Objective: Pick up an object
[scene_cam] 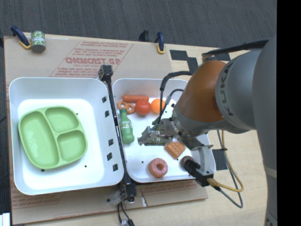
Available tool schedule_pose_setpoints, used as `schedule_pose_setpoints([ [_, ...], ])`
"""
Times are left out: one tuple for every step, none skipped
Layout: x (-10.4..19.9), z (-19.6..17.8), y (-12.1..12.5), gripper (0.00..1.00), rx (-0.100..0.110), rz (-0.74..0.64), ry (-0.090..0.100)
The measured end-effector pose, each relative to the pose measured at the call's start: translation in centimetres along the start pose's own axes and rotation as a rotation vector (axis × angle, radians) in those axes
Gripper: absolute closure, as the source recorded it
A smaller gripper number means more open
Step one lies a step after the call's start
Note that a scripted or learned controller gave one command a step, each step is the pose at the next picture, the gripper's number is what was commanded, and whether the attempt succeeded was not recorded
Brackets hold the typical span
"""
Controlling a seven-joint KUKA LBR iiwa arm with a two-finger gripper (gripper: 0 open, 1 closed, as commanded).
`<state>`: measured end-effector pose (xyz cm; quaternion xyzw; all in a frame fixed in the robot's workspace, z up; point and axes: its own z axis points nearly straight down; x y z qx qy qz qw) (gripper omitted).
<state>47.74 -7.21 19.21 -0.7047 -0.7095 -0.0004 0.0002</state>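
Two shallow white bins (94,91) on a cardboard-topped bench.
Grey two-finger gripper (149,136) hangs in the right bin, finger state unclear; green plastic bottle (125,127) at its nine o'clock, pink frosted doughnut (158,167) at five.

Bright, even overhead light across the bench (94,55), and the two white bins (56,173) come close to washing out. Shadows stay soft and short under the green plate (51,135) and the arm (211,102). The orange band shows a mild sheen. Focus is fair, with fine detail slightly soft and grainy throughout.
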Motion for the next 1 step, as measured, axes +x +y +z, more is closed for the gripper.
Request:
schedule_pose_setpoints([
  [-0.03,-1.02,0.15,1.00,-0.002,-0.004,-0.001],
])
